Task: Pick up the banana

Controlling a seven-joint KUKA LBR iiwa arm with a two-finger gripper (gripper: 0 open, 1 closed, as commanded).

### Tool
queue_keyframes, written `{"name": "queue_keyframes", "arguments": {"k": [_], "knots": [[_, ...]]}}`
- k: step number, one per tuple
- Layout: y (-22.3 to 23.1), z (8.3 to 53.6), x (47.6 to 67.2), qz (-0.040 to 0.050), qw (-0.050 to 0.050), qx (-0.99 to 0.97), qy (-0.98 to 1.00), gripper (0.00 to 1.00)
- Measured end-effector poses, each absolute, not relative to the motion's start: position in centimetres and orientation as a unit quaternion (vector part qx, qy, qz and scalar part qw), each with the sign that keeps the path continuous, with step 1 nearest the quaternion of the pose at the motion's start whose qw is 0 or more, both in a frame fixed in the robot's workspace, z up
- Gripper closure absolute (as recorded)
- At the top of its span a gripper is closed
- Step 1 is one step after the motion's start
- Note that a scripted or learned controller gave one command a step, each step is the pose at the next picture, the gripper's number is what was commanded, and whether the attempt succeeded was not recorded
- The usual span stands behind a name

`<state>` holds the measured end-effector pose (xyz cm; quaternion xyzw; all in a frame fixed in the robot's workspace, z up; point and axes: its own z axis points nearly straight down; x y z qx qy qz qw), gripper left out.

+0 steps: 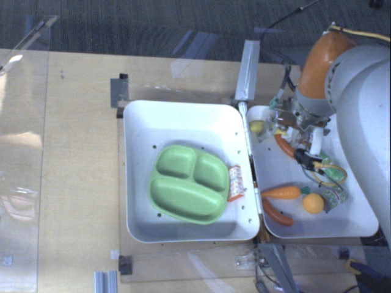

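Grey arm (360,102) covers the right bin (360,224); its gripper (293,127) is low beside what may be the banana (256,127), grip state unclear.

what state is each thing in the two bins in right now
green three-compartment plastic tray: upright, flat in left white bin
small orange-and-white packet: leaning on tray's right edge
orange carrot: lying flat, right white bin
round orange fruit: resting beside carrot
red sausage-shaped piece: lying flat
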<state>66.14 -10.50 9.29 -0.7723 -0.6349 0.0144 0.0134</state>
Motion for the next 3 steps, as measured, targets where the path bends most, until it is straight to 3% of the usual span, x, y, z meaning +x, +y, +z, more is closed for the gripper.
{"name": "queue_keyframes", "arguments": {"k": [3], "knots": [[-9.76,8.69,66.13,0.0161,0.01,-0.761,-0.648,0.0]]}}
